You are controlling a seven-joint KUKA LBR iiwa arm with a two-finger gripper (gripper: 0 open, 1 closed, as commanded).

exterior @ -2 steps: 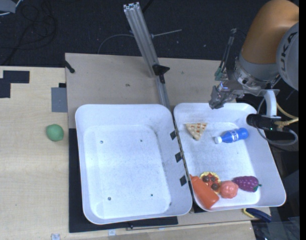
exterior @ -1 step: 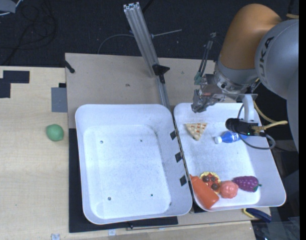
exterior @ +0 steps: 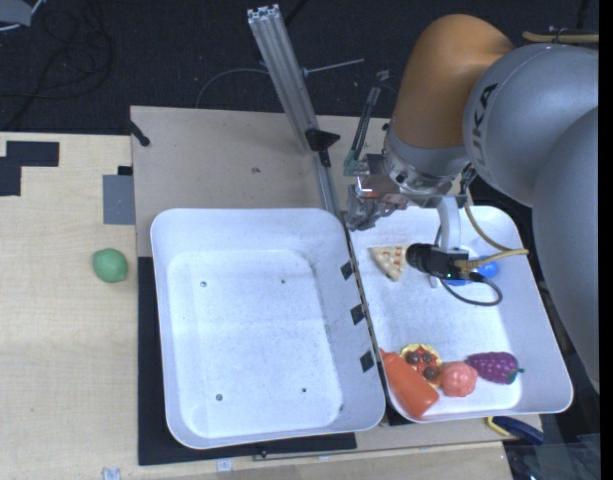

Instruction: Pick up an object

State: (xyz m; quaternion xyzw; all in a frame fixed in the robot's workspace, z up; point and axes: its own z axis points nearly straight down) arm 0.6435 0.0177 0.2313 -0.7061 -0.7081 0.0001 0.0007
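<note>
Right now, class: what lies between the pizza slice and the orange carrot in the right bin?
In the camera view, nothing: bare white bin floor runs between the pizza slice and the carrot.

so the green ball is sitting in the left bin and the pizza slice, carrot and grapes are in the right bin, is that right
Not quite. The green ball is not in the left bin; it lies on the wooden bench outside it, off that bin's left edge, as the camera view shows. The rest holds: the pizza slice, carrot and grapes are in the right bin.
</note>
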